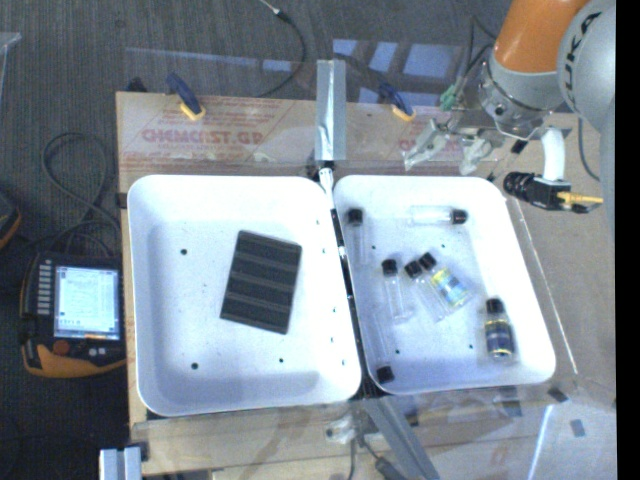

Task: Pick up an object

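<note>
Vials lie scattered in the right bin [520,233]: a dark vial [498,330] sits nearest, at the front right; a labelled vial [443,283] and a clear vial [397,286] lie side by side mid-bin; another clear vial [437,215] lies near the far wall. A ribbed black pad [262,281] rests in the left bin [150,268]. Beyond the right bin, the gripper [452,148] hovers above the tabletop [230,138], fingers spread, holding nothing.

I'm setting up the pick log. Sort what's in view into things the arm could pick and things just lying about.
For the job:
- two-finger gripper
- dark ribbed rectangular pad, left bin
- clear black-capped vials, right bin
- dark blue-labelled bottle, right bin

Lying about:
- orange-edged handheld pendant with screen
- blue clamps
- black cable
</note>
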`<state>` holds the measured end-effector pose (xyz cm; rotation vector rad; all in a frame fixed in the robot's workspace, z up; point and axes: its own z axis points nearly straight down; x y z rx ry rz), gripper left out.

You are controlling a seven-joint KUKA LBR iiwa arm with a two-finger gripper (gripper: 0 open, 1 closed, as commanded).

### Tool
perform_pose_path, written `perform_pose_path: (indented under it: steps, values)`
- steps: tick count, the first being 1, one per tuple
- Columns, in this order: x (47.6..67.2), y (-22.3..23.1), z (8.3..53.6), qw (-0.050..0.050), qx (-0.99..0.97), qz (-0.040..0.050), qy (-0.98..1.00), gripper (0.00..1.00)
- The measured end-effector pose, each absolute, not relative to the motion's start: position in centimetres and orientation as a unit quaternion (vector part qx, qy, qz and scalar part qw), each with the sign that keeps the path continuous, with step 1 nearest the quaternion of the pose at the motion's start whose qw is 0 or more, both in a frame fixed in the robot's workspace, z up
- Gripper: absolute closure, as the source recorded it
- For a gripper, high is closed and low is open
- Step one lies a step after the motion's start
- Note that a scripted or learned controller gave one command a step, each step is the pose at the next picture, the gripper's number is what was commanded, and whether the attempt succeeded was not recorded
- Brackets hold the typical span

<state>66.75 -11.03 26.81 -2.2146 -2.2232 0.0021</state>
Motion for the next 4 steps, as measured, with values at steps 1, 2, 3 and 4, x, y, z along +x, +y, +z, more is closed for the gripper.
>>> perform_pose_path:
  steps: [1,2,3,4]
  values:
    - [66.4,-13.4,10.9,0.000,-0.669,0.0010,-0.743,0.00]
    - [61.0,-17.6,11.1,0.001,-0.668,0.0011,-0.744,0.00]
    - [57.1,-18.0,9.4,0.001,-0.664,-0.0046,-0.748,0.00]
    - [57.0,-18.0,10.1,0.001,-0.664,-0.0037,-0.748,1.00]
